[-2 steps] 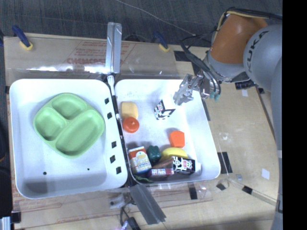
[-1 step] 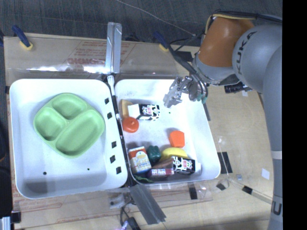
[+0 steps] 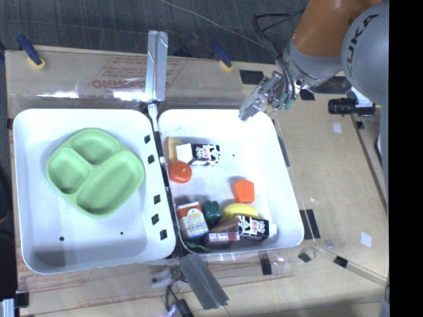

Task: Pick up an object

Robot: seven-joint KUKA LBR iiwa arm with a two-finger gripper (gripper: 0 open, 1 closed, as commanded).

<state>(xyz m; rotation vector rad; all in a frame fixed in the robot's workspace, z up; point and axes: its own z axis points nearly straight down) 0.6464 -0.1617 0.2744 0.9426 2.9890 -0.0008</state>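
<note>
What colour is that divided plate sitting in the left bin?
Light green. The divided plate shows clearly in the camera view.

Both bins white (image 3: 39,243). Left bin: pale green divided plate (image 3: 96,170). Right bin: two black-and-white cow-print cartons (image 3: 205,154) (image 3: 253,228), orange block (image 3: 244,191), orange-red round piece (image 3: 180,172), yellow banana (image 3: 239,211), dark green item (image 3: 211,211), red-and-white labelled can (image 3: 193,220). Worktop tan (image 3: 330,177). Arm grey with orange band (image 3: 330,12).

The grey arm (image 3: 370,38) with its orange band (image 3: 330,12) reaches in from the right, angled down-left; its two-finger gripper (image 3: 250,113) hangs at the upper right, holding nothing.
</note>
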